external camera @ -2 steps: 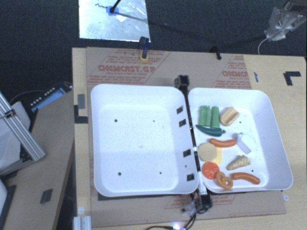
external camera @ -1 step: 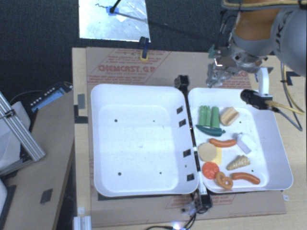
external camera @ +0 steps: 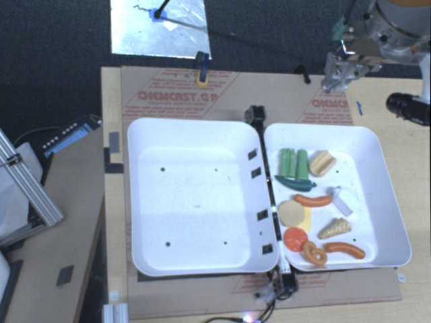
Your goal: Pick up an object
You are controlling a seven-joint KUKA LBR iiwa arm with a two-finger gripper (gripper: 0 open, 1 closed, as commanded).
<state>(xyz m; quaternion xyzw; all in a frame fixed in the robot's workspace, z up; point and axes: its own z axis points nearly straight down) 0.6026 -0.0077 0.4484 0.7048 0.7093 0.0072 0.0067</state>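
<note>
the arm (external camera: 397,12) enters at the upper right of the frame, grey with an orange band near the top edge. its gripper (external camera: 335,79) hangs over the brown board (external camera: 182,89) behind the bins, above the far edge of the right bin (external camera: 387,187) and well apart from the things inside it. nothing shows between the fingers, and whether they are spread or pressed together cannot be told from this angle.

the two white bins sit side by side in the middle of the frame, joined along their inner edges by a row of dark clips (external camera: 259,173). the left bin (external camera: 195,194) shows bare white floor.

all the toy food lies in the right bin, toward its left half. at the top are green stalks (external camera: 294,160) standing side by side, with a bread roll (external camera: 322,161) just beside them to the right and a dark green pepper (external camera: 294,182) lying across below. under these comes a red sausage (external camera: 313,199) and a small white bottle (external camera: 341,201). lower down sit a tan round piece (external camera: 291,212) touching a yellow slice (external camera: 306,217), a tomato (external camera: 295,238), a pale cone (external camera: 335,229), a small brown ring (external camera: 314,253) and a second sausage (external camera: 345,250) near the lower rim.

a shiny sheet (external camera: 158,15) lies on the dark floor at the upper left.
</note>
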